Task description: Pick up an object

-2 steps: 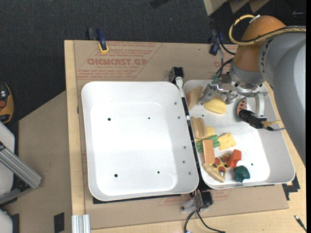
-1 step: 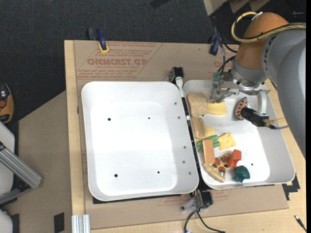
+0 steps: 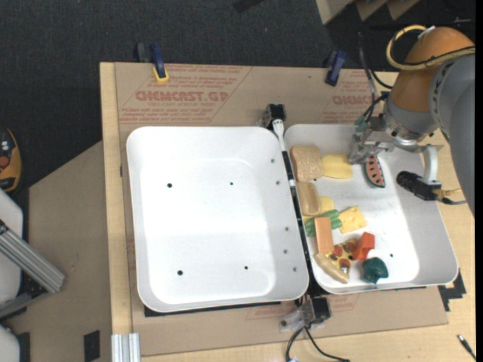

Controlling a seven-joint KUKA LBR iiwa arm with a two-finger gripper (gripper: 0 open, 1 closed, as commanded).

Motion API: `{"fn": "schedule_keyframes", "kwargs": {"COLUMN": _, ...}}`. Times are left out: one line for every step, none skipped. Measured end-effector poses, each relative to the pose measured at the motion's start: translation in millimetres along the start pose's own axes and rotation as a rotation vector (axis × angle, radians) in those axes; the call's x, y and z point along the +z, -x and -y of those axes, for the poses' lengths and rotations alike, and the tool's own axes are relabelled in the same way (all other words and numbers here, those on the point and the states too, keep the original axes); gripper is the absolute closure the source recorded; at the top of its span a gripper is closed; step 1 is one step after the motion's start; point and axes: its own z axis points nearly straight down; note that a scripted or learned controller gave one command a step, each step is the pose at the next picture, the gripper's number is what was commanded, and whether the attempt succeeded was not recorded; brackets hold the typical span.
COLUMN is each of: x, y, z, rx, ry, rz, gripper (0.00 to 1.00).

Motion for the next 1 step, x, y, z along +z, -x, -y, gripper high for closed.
{"fn": "schedule_keyframes", "kwargs": {"x": -0.8, "y": 18.2, "z": 6.2, "rx": -0.002, "ry": -0.002, "rz": -0.001, "gripper": 1.00}}
